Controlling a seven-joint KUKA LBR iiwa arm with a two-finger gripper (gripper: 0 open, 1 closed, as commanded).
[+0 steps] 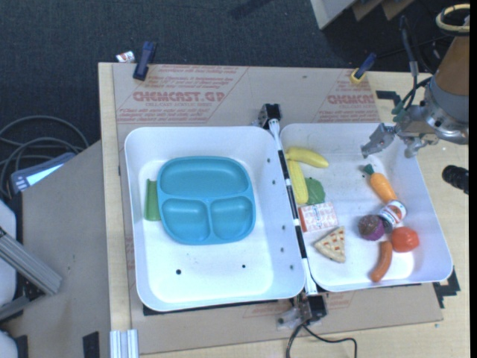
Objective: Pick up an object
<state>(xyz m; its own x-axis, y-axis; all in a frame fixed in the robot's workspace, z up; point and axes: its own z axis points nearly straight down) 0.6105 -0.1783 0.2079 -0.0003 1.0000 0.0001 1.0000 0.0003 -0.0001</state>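
Nearest you, the sausage [382, 262] lies below the carrot [381, 186] — above that carrot, your gripper [391, 142] hovers, fingers spread, pinching nothing.

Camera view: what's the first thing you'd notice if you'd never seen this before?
Probably the big blue divided plate sitting alone in the left bin. Next, the jumble of toy food in the right bin: yellow bananas near the divider, a carrot, a pizza slice. The gripper hovers over that bin's far right corner.
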